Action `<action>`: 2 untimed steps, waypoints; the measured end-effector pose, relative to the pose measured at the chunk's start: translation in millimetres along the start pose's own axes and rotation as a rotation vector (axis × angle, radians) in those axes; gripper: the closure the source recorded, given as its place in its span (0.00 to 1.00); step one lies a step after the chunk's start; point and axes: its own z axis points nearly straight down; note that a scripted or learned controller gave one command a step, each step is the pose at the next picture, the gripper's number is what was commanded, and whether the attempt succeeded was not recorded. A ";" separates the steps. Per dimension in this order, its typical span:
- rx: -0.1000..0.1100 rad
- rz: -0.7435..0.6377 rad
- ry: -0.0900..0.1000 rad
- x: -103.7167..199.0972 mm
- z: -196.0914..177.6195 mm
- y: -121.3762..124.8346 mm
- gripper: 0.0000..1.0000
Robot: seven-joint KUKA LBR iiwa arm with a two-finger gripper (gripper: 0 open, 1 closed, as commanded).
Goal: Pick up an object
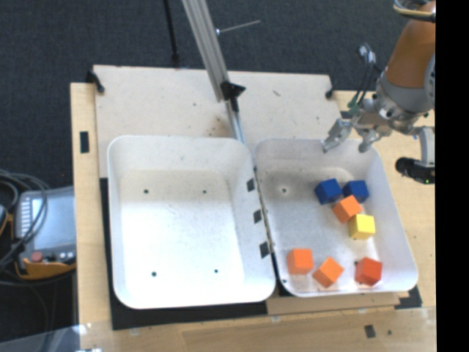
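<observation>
Hanging spread (nothing gripped), claw (346,142); blocks (343,196) below.

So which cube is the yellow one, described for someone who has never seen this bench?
Look in the right bin, the one holding all the cubes. Along its right side runs a short column of cubes; the yellow cube sits just below an orange cube and above a red cube. It is the only yellow one there.

Wooden bench (88,196): two white bins side by side, left (183,222), right (330,222).
</observation>
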 end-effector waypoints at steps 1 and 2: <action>-0.002 0.002 0.000 1.7 43.6 -7.2 0.00; -0.001 0.000 -0.001 2.0 84.9 -5.4 0.00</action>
